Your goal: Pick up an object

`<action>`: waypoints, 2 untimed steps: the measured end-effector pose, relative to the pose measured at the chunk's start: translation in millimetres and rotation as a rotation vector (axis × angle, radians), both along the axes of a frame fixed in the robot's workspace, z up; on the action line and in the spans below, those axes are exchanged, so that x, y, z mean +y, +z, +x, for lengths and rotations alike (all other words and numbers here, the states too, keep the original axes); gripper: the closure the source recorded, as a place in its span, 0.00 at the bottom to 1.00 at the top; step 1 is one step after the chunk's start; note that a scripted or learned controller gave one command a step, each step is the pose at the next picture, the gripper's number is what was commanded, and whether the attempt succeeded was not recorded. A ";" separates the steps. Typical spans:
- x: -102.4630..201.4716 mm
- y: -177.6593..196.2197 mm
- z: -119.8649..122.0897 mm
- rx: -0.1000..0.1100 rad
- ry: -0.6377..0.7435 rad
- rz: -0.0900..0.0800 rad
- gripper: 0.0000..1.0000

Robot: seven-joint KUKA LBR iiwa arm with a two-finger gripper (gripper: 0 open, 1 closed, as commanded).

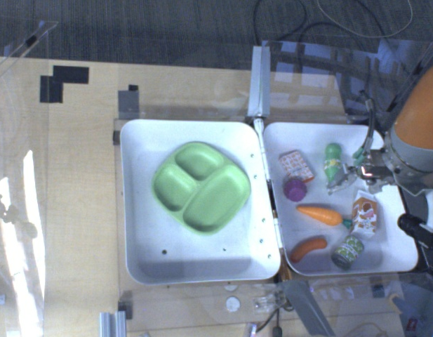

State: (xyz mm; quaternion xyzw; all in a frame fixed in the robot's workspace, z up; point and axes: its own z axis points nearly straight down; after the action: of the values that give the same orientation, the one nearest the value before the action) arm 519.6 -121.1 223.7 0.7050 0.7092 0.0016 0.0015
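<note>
Here, gripper over the right bin, finger state impossible to tell, beside a green bottle, carrot below.

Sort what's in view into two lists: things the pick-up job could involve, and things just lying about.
Job:
pincer, beside the green bottle
green bottle
carrot
purple ball
patterned packet
sausage
carton
can
right bin

Lying about:
green divided plate
left bin
cables
</note>
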 end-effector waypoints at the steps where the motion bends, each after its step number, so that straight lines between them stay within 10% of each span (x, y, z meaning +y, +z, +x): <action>1: -10.0 -134.7 16.6 -0.009 0.250 -0.003 0.00; 2: -8.2 -122.8 19.6 -0.017 0.253 -0.003 1.00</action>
State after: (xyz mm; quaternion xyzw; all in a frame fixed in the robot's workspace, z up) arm 539.3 -129.3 100.9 0.6100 0.7923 0.0066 0.0082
